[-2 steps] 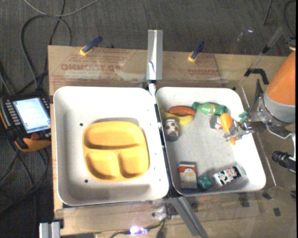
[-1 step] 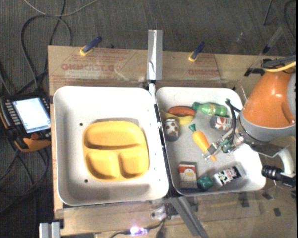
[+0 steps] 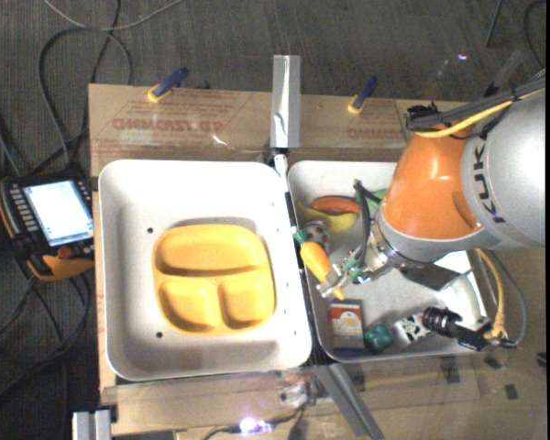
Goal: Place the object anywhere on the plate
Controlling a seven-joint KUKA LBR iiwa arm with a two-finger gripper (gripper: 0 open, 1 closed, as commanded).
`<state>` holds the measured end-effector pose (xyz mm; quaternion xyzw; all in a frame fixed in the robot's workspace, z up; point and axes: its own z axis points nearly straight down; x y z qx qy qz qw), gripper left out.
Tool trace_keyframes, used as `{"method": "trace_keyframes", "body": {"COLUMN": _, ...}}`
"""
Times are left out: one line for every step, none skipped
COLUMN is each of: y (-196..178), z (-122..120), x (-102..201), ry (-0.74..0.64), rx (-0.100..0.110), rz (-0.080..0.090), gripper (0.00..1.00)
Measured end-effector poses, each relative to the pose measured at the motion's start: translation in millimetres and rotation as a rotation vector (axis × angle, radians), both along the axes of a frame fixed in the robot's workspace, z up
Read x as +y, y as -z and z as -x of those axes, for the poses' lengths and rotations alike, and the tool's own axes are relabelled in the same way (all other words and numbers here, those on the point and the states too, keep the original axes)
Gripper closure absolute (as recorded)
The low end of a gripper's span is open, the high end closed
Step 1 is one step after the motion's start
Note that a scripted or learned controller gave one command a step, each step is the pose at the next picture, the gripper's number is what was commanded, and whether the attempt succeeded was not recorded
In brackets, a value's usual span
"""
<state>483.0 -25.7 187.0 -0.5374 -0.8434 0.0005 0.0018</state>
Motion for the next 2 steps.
{"method": "trace_keyframes", "body": {"y": 4.7, "z": -8.2, "x": 73.3, "ry": 0.005, "rx": 0.001, "rz": 0.001, "gripper": 1.00}}
{"method": "trace_keyframes", "body": {"y": 4.7, "z": -8.2, "x": 73.4, "ry": 0.005, "rx": 0.001, "rz": 0.000, "gripper": 0.00}}
